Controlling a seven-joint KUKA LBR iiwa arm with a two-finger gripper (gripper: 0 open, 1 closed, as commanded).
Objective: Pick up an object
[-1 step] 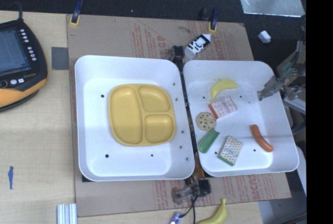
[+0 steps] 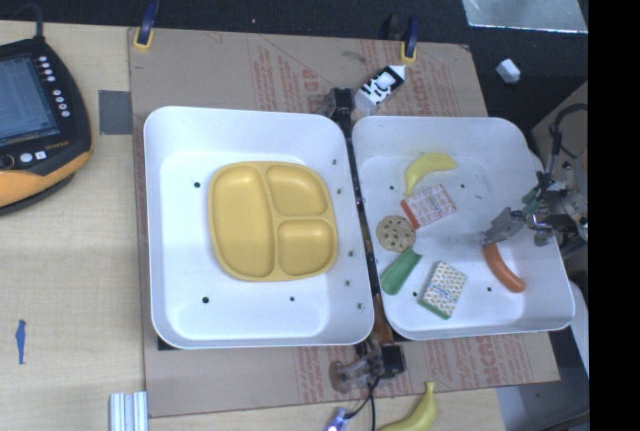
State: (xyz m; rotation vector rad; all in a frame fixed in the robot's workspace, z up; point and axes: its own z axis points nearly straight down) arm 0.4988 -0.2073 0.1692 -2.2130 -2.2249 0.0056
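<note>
Gripper [image 2: 500, 229] hangs low over the right edge of the right bin [image 2: 480, 131], its metal fingers reaching in toward the upper tip of an orange sausage-like toy [image 2: 504, 269]. At this size the fingers blur into one grey streak, so I cannot tell whether they are spread or pressed together, and nothing shows clearly between them.

That toy lies slanted near the bin's right wall, close to its lower right corner. It seems the nearest candidate for the pick. The other pieces sit toward the middle and left of the same bin: a yellow banana [image 2: 427, 166] near the top edge, a red-and-white packet [image 2: 430, 205] just below it, a round cookie [image 2: 395, 234], a green piece [image 2: 401, 271] toward the left wall, and a small patterned box [image 2: 443, 288] near the bottom edge. The left bin [image 2: 180, 134] holds a yellow divided tray [image 2: 272, 219].

Risks, as I judge them: the toy is rounded and narrow, so a closing grip on its very tip could squeeze it out sideways. The raised right wall is close, and a finger could catch it on descent. A grip set across the slant rather than square to it may simply roll the toy away.
</note>
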